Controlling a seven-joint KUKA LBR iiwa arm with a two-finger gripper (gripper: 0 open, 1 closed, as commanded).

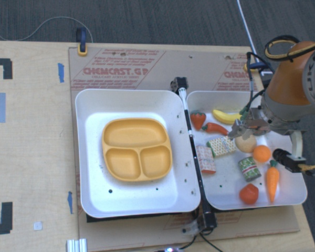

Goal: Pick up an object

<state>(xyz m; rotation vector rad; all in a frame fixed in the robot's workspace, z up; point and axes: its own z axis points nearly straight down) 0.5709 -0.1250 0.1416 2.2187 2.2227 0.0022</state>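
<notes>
The arm reaches in from the right of the frame, its gripper low over the right bin, right above a pale round potato. Whether the pincer is spread or clenched I cannot tell from here. Near it lie a banana, an orange and a carrot. The left bin holds a yellow divided plate.

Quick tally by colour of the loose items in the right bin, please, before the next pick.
Red: 3, strawberry, pepper, tomato
Orange: 2, orange, carrot
Yellow: 1, banana
Tan: 1, round item under the end effector
Green: 1, can
Printed packs: 2, checked pack, pink pack
Total: 10
</notes>
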